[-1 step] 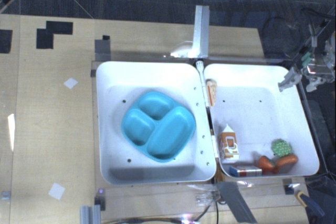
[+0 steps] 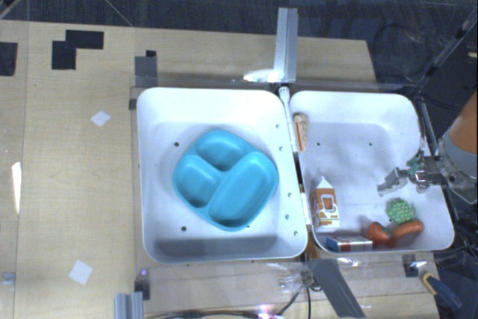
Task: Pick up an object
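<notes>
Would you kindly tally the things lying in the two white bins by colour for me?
Blue: 1, the divided plate in the left bin.
Orange and white: 2, the small carton and the slim packet by the divider.
Green: 1, the round ball.
Orange-red: 1, the sausage-shaped toy.
Red and blue: 1, the tube.
Total: 6

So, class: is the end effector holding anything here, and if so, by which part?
Nothing is held. The end effector hangs over the right bin, above the green ball, with nothing between its fingers.
</notes>
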Robot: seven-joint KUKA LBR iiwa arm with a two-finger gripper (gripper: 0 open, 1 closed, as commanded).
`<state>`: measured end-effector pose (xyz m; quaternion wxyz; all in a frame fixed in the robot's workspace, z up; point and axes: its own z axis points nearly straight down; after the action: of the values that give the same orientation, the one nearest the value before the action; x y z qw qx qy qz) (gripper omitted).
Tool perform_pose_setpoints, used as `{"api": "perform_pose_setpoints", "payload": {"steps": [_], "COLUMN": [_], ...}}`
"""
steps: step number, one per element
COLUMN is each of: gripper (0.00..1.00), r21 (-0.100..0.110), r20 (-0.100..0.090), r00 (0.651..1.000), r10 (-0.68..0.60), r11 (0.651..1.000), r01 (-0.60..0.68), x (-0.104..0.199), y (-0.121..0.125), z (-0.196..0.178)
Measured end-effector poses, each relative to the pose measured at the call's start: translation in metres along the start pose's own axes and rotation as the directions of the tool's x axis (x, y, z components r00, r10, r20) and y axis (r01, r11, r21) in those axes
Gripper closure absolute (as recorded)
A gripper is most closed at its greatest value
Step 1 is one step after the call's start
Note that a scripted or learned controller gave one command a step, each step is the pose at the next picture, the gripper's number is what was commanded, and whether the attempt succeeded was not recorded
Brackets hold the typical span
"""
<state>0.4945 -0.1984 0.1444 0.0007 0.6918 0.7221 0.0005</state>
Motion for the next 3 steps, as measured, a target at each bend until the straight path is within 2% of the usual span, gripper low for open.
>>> {"api": "perform_pose_setpoints", "payload": {"steps": [1,2,3], "gripper": [0.0,0.0,0.0], "r21": [-0.009,-0.007,-0.004], "r20": [0.003,0.007,0.004], "r00": [0.993,0.939,0.739], "r10": [-0.121,-0.344,-0.673], "r11": [0.993,0.939,0.739], "r01": [0.121,0.344,0.673], "x": [-0.007,-0.008,0.063], "y": [-0.004,0.01,0.034], "z": [0.056,0.056,-0.006]}}
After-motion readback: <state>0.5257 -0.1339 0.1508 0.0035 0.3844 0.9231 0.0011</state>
